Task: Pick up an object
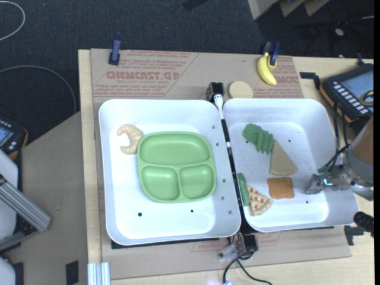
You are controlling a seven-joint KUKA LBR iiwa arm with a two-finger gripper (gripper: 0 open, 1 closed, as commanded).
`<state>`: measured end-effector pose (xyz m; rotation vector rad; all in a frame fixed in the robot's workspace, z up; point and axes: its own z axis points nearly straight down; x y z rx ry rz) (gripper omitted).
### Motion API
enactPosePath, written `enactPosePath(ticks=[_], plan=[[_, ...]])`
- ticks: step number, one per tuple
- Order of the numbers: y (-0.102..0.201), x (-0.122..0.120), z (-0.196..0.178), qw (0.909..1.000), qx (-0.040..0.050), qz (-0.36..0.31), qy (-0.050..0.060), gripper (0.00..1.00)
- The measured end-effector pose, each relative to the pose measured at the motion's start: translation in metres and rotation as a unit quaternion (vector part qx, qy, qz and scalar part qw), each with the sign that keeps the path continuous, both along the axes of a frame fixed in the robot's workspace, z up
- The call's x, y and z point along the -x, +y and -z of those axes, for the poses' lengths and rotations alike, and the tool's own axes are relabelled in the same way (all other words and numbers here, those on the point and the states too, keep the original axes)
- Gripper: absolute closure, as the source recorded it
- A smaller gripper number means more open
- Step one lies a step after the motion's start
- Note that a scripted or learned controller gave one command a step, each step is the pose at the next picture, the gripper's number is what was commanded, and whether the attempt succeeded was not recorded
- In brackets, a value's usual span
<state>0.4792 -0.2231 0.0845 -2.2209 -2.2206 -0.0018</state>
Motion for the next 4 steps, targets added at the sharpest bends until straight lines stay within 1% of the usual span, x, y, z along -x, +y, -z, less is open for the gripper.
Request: enactPosePath(ticks=[1, 2, 3, 4], plan=[[0.000, 0.000, 0.000, 1.0000, 0.0000, 0.000, 0.000, 1.00], [-0.002, -0.002, -0.337, 0.9999, 0.0055, -0.001, -0.010, 1.00], [0.005, 0.000, -0.261, 1.0000, -0.0003, 0.000, 0.003, 1.00], [0.001, -0.051, -0.151, 1.0000, -0.0011, -0.001, 0.004, 1.00]])
